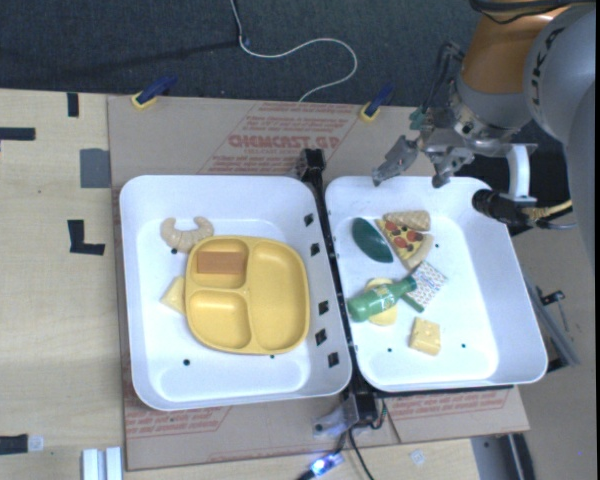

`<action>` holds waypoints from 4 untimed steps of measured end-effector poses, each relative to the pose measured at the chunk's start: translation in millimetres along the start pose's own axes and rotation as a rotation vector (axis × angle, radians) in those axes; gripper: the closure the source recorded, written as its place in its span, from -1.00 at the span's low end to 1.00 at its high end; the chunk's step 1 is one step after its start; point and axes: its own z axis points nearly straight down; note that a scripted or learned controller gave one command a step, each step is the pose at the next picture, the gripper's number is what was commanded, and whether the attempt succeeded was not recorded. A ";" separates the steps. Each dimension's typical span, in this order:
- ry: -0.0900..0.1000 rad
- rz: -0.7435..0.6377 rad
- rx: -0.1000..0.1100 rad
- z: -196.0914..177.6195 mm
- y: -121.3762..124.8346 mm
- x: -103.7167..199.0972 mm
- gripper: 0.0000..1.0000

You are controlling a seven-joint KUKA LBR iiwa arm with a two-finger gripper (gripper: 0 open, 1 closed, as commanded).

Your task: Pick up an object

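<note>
The gripper hangs above the far rim of the right bin, its two fingers spread wide with nothing between them. One fingertip points toward the divide between the bins, the other sits near the rim further right. The arm, grey with its orange band, comes in from the upper right.

In the right bin, near the far end, a pizza slice lies just beside a dark green oval piece, perhaps a toy leaf or vegetable; the view is too coarse to say. Nearer the camera a green bottle lies on its side across a yellow piece, with a small patterned packet touching its neck end. A yellow block sits apart, close to the near wall.

The left bin holds a yellow tray with compartments; a brown slab rests in its far-left compartment. A tan croissant lies just beyond the tray, and a pale yellow wedge peeks out at the tray's left edge.

A white cable loops across the dark floor beyond the bench.
</note>
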 end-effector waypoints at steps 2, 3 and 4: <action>-0.001 0.001 0.006 103.0 -13.5 1.7 -1.00; -0.002 0.000 0.000 154.5 -13.4 2.3 -1.00; -0.001 -0.001 -0.001 142.2 -12.7 3.1 1.00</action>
